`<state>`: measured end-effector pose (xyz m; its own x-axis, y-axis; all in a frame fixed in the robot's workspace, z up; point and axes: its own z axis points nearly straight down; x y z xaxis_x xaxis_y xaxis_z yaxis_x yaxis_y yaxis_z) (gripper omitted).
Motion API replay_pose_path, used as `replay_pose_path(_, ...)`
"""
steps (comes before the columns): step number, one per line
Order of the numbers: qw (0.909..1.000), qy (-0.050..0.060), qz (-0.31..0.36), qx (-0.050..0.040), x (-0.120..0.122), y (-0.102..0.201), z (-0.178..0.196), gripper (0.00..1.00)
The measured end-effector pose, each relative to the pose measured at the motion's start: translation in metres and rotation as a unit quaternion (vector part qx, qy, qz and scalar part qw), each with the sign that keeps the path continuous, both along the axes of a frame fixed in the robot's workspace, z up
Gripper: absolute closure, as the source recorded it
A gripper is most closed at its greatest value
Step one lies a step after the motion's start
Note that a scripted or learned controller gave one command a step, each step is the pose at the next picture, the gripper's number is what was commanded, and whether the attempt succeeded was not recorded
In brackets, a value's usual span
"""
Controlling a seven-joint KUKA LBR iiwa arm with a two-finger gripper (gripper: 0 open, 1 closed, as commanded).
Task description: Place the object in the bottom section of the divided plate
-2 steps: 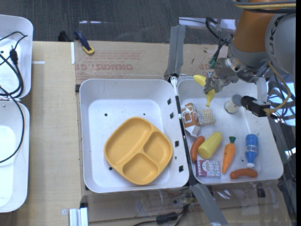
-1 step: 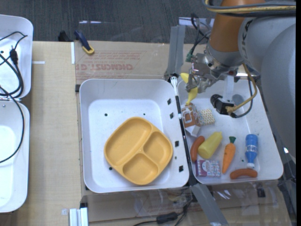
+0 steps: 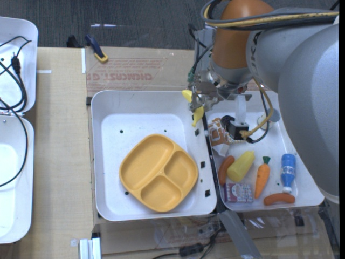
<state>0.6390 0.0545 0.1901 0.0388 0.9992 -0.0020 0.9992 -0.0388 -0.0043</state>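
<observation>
The arm (image 3: pixel 302 85) runs off the right and top edges and hides the far right corner of the right bin (image 3: pixel 302 198). The jaws sit under the wrist, so their state cannot be told. The small packet (image 3: pixel 240 192) bears print too fine to read, and the left trays (image 3: pixel 13 144) are cut by the left edge.

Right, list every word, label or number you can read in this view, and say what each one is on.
Red mirrored lettering on the cardboard sheet behind the bins: reversed and faint, not reliably readable.
Label on the small pink packet in the right bin: too small to read.
Label on the blue bottle: too small to read.
Print on the brown packet: blurred, unreadable.
The yellow divided plate carries no text.
</observation>
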Motion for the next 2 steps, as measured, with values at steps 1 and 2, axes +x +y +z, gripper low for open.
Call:
replay_pose_path(1,0.9865,0.000,-0.164,-0.0007,-0.019,0.031,0.000,1.00)
replay_pose_path(2,0.9856,0.000,-0.169,-0.0009,-0.059,0.094,0.013,1.00)
